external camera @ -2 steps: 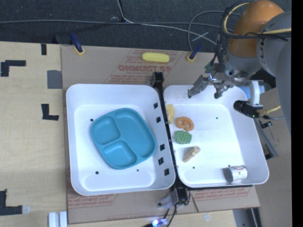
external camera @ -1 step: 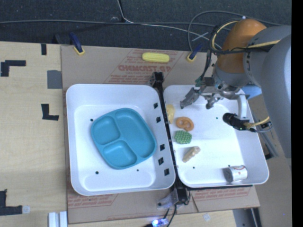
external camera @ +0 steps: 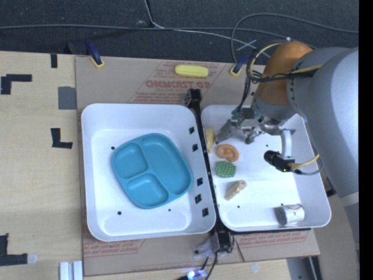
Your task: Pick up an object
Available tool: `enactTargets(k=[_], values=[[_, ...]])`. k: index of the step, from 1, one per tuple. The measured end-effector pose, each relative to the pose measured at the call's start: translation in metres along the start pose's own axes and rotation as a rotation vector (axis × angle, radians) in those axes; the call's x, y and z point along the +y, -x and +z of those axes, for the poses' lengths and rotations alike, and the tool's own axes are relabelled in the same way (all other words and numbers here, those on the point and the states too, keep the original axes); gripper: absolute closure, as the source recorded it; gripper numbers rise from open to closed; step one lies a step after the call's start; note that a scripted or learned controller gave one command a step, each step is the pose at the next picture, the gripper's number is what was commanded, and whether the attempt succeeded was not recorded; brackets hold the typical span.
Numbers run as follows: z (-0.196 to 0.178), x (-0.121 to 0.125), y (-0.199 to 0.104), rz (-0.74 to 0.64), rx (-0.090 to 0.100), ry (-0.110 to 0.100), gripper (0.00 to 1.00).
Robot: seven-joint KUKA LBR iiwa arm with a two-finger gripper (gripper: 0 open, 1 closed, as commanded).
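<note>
The right bin (external camera: 309, 185) holds an orange ring-shaped piece (external camera: 227, 152), a green round piece (external camera: 225, 168), a tan chunk (external camera: 235, 189), a small yellow piece (external camera: 210, 139) against the left wall, and a grey and white cylinder (external camera: 289, 214) near the front right corner. My gripper (external camera: 238, 135) hangs over the bin's back left part, just above and behind the orange ring. Its two fingers are spread apart with nothing between them, one fingertip (external camera: 222, 136) pointing toward the yellow piece.
The left bin (external camera: 99, 156) holds a blue divided plate (external camera: 151, 169). A yellow object (external camera: 191, 70) lies on the cardboard behind the bins. A black part with a yellow cable (external camera: 278, 160) hangs off the arm over the right bin's middle.
</note>
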State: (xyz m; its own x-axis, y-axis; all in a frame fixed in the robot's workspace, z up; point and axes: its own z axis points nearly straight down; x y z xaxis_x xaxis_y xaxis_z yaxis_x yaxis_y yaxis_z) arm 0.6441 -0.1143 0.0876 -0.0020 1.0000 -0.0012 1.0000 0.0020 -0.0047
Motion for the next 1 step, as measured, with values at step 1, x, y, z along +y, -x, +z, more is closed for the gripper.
enactTargets(k=[1], values=[[-0.0127, 0.0007, -0.0007, -0.001, 0.001, 0.002, 1.00]])
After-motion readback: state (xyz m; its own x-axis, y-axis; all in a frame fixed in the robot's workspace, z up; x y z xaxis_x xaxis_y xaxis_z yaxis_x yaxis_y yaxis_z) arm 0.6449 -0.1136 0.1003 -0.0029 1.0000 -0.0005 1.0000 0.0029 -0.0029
